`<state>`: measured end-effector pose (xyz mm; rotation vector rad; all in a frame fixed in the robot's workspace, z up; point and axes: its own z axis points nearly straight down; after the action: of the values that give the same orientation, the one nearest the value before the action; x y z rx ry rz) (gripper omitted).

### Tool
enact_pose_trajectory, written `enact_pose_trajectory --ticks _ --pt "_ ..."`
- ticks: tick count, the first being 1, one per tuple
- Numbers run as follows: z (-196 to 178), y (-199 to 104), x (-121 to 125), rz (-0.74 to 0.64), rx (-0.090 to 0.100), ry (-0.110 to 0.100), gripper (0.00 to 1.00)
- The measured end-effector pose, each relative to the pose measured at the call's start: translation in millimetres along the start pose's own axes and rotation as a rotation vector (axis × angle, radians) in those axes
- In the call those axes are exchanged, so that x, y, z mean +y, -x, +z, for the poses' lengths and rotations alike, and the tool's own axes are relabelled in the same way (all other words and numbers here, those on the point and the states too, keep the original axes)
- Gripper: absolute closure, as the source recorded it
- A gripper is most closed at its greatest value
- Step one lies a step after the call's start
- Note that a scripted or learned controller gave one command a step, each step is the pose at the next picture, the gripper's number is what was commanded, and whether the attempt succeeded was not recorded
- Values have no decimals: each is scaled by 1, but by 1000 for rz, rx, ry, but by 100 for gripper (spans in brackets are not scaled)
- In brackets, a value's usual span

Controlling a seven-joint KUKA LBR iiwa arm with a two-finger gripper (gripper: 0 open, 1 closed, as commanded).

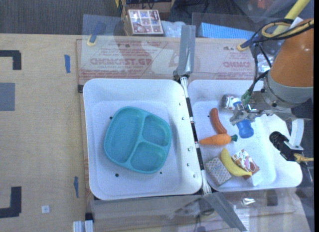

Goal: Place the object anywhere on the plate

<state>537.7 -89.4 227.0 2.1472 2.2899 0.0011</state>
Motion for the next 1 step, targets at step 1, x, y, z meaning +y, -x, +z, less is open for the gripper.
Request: enact_pose_trajectory --ticks 1 --pt "-4 -76 22 -163 0 1 100"
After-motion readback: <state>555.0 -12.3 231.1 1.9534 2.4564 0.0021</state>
